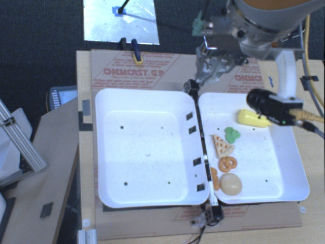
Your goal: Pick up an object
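Five small objects cluster in the right shallow white plastic bin (292, 179); the gripper (210, 70) hovers behind; finger state apparently indeterminable.

Bins (147, 98): white plastic, smooth, slight sheen | worktop (61, 136): pale wood-look board, matt | sheet under bins (152, 70): brown cardboard, printed, matt | plate (121, 14): bare metal, reflective | floor (35, 34): dark carpet, rough | gripper (210, 70): grey metal | yellow item (250, 118): glossy plastic

Five items (226, 147) clustered in the right bin (284, 182), near its left wall
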Controlling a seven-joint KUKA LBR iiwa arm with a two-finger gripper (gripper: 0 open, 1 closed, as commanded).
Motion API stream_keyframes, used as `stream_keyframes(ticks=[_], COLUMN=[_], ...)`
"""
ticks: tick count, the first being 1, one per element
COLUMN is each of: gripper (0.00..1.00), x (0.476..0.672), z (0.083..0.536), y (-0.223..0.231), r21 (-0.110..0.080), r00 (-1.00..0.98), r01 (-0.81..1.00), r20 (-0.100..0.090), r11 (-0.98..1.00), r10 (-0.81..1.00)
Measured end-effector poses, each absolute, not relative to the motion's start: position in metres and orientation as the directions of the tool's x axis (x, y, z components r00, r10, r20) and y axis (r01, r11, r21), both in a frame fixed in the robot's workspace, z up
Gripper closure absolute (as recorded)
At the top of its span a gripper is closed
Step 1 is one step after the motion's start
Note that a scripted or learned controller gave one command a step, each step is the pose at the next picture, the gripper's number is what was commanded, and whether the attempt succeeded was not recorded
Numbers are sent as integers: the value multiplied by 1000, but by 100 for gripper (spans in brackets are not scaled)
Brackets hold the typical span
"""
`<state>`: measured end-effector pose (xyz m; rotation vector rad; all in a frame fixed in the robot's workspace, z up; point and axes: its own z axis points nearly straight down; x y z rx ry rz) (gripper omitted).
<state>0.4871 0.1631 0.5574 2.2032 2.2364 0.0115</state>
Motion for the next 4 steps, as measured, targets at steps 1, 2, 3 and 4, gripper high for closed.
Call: stream_keyframes(ticks=[1, 2, 3, 4], gripper=[100, 100, 100, 100], x=[487, 485, 487, 486], z=[568, 475, 539, 535], y=[163, 229, 194, 237], r21=[8, -8, 8, 2], r00=[-20, -9, 1, -8], r01=[1000, 1000, 1000, 1000], r20=[4, -2, 3, 2], r11=[20, 9, -1, 8], r10=[1000, 1000, 1000, 1000])
